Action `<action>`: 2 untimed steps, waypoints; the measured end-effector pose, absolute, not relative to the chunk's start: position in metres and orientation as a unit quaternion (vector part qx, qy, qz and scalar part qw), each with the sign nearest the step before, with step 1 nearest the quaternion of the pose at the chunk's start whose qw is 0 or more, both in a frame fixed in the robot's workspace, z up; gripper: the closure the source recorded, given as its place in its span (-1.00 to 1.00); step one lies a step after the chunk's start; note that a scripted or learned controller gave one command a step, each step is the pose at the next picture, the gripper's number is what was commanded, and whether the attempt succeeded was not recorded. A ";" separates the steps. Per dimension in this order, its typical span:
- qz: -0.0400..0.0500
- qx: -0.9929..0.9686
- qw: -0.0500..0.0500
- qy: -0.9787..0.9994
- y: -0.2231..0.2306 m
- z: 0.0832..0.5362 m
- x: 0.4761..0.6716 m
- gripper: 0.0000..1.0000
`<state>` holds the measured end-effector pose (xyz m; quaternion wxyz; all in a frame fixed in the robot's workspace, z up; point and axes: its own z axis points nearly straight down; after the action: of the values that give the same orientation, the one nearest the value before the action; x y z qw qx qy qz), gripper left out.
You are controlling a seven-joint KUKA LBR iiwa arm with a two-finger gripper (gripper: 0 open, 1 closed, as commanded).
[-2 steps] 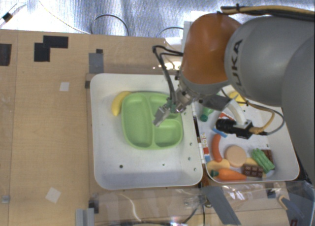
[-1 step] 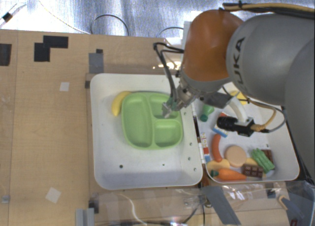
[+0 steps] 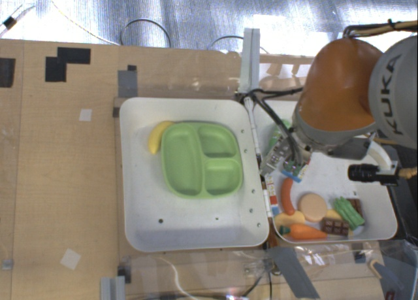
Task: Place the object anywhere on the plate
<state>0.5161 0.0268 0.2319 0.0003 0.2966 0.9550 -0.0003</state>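
- The task names no particular object, so you have to judge: the likely picks are the toy foods heaped in the near part of the right bin point(image 3: 385, 230). There you see a red sausage point(image 3: 287, 195), a round tan piece point(image 3: 313, 206), an orange carrot point(image 3: 305, 232), a brown chocolate block point(image 3: 335, 227) and a green vegetable point(image 3: 349, 212), all touching or just beside one another.
- The sausage lies nearest the pincer point(image 3: 285, 156), just to the near side of it, its long axis running from the far edge of the desk point(image 3: 59, 181) toward the near edge.
- The carrot lies crosswise to that, along the bin's near wall.
- You cannot tell how the pincer stands: the arm's orange band point(image 3: 339, 86) and cabling cover it, so whether it is wide, narrow or carrying something is not readable.
- The pincer hangs over the right bin's left part, close to the wall the two bins share.
- The green plate point(image 3: 201, 159) sits in the middle of the left bin point(image 3: 189, 230), across that shared wall from the pincer. So your carry runs toward the desk's left edge.
- A yellow banana point(image 3: 157, 136) lies against the plate's far-left rim, on the bin floor rather than in a compartment.
- As I judge it, nothing from the task rests on the plate yet.
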 end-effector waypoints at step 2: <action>0.000 0.380 0.000 0.925 0.095 0.245 0.566 -1.00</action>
<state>0.5664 0.0951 0.2453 0.0001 0.3799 0.9250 0.0000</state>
